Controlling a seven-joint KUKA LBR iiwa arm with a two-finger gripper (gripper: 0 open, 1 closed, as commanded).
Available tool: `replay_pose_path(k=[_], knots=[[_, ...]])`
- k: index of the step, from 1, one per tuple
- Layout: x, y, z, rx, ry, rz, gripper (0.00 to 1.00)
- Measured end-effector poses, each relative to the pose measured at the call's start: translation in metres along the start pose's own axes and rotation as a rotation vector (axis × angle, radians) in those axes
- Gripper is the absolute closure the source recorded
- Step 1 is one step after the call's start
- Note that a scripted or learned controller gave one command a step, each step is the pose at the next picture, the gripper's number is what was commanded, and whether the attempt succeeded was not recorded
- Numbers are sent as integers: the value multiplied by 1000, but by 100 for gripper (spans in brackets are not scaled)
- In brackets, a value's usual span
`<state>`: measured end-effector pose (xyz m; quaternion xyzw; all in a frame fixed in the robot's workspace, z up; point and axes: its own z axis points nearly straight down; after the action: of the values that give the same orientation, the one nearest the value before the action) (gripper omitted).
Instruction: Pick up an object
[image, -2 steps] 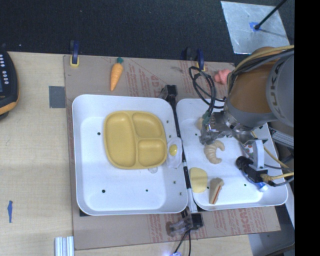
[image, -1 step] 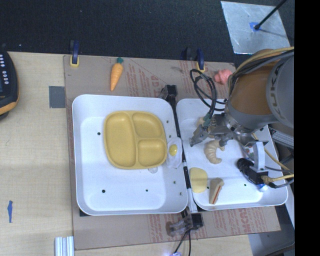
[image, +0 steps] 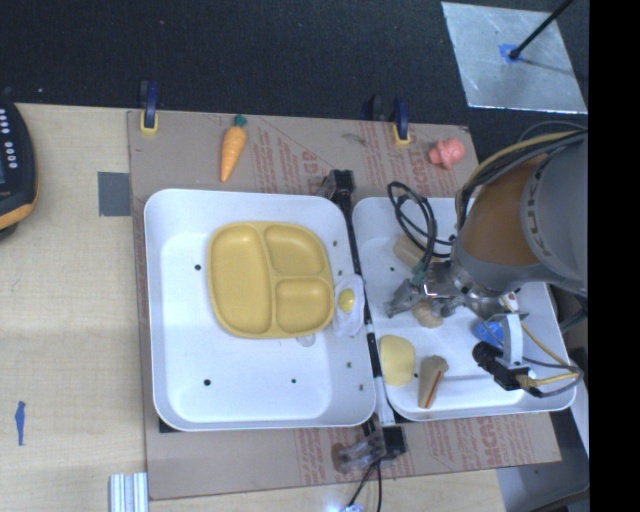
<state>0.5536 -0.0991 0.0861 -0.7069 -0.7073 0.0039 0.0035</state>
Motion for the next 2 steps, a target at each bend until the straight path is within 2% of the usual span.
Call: replay_pose_path(k=[1,2], knots=[[-38,54,-7,-14,-2,-4,0],[-37,52,-17,-7,0,-9,100]])
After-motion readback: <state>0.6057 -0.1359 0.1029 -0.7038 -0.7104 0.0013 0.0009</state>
